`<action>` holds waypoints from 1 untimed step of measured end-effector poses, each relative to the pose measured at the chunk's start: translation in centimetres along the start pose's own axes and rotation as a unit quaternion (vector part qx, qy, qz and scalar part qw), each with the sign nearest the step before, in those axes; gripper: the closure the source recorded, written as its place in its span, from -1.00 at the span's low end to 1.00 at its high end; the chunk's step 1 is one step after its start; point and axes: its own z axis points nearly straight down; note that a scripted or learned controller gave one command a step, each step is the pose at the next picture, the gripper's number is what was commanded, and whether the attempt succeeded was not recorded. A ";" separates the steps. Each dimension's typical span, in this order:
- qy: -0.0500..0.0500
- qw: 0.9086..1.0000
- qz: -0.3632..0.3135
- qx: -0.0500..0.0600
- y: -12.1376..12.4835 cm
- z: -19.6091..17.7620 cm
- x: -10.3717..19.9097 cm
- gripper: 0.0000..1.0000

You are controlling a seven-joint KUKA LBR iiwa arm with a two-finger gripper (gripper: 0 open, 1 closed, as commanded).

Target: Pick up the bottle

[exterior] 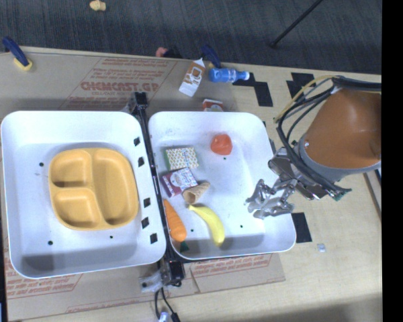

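Presently the gripper (269, 203) sits low over the right bin (255, 129), near that bin's right wall, with the grey arm and its orange band (346, 129) rising behind it to the right. Whether it is open or shut cannot be told; the metal parts blur together and nothing is seen held.

The bottle (227, 76), blue, lies on its side on the bench beyond the bin's far rim, well apart from the gripper, up and to its left. A small carton (192, 77) lies just beside the bottle.

Inside the right bin, all left of the gripper: a red tomato-like item (221, 144) up-left, a banana (210, 223) down-left near the front rim, a carrot (175, 223) beside it against the left wall, an ice-cream cone (197, 192), and two small packets (181, 158).

Farther left, the left bin (27, 247) holds a yellow divided plate (93, 187).
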 end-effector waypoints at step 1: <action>0.000 0.974 -0.228 0.000 0.4 -2.9 0.4 1.00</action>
